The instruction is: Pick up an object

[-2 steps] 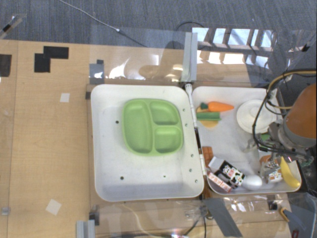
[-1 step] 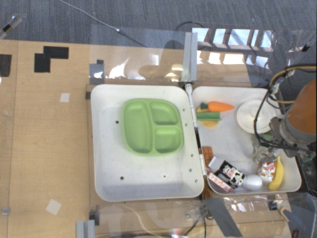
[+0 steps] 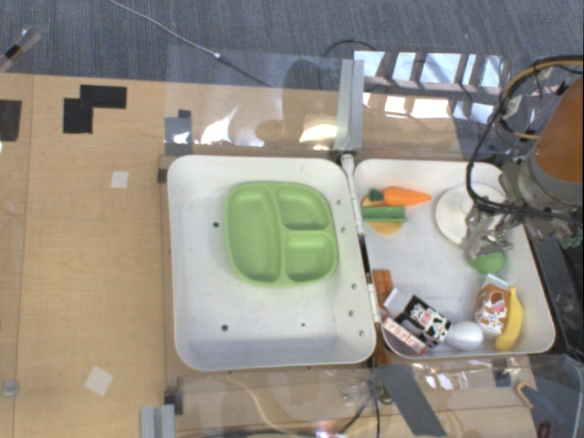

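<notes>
— Scanning from the left: what's in the left bin (image 3: pixel 196 336)?
— I see a green divided plate (image 3: pixel 280 232). In the right bin (image 3: pixel 429 272), my hand (image 3: pixel 485 241) sits directly over a green object (image 3: pixel 490 263); whether it's gripping, I can't tell.

We look down at a slant from above the bench (image 3: pixel 82 272), fairly far back, with both white bins (image 3: pixel 196 336) below us and carpet beyond the bench's far edge.
</notes>
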Controlling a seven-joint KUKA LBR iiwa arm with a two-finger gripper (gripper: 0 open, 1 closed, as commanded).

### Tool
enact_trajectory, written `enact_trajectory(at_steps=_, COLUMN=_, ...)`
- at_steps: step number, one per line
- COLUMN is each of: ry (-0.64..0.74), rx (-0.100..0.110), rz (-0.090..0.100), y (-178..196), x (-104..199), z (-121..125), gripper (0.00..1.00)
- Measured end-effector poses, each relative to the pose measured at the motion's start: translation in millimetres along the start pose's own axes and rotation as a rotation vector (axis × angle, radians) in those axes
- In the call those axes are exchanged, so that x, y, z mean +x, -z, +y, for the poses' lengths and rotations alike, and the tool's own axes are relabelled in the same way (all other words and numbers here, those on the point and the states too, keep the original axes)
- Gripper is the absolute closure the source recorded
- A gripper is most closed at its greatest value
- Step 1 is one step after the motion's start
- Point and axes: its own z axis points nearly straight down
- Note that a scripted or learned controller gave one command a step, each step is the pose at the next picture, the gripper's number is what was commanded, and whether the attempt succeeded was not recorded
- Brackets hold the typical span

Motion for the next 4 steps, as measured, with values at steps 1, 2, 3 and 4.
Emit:
enact_trajectory(at_steps=1, ry=-0.002, rx=-0.004, rz=0.003, y=59.2, x=-71.5, z=20.7, gripper=1.00)
enact_trajectory(at_steps=2, ry=0.453, rx=-0.009, rz=0.010, y=15.3, x=-54.6, z=-23.2, gripper=1.00)
enact_trajectory(at_steps=3, ry=0.455, rx=-0.008, rz=0.008, y=16.5, x=-55.9, z=-22.0, gripper=0.00)
enact_trajectory(at_steps=4, ry=0.450, rx=-0.007, rz=0.007, y=-106.0, x=3.9, z=-23.6, gripper=0.00)
